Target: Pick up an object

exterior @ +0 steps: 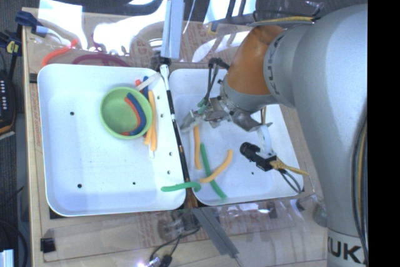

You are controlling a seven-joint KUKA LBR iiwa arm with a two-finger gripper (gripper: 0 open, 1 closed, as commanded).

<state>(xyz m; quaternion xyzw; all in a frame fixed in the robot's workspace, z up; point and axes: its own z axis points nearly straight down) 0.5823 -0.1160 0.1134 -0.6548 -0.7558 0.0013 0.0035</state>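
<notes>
Right of centre, your gripper (195, 115) hangs low in the right bin (281, 141).
You cannot tell its state; yellow stick (197, 148) lies just below, likely its target.

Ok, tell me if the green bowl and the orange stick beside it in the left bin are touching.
Touching. In the camera view the orange stick lies against the green bowl's right rim, with no white bin floor visible between them.

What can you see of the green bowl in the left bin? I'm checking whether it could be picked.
The green bowl is round, looks like plastic, and sits upright, opening up, in the upper right part of the left bin. Curved blue and red pieces lie inside it against its right wall. Orange sticks lie along its right outer edge, seemingly touching it.
</notes>
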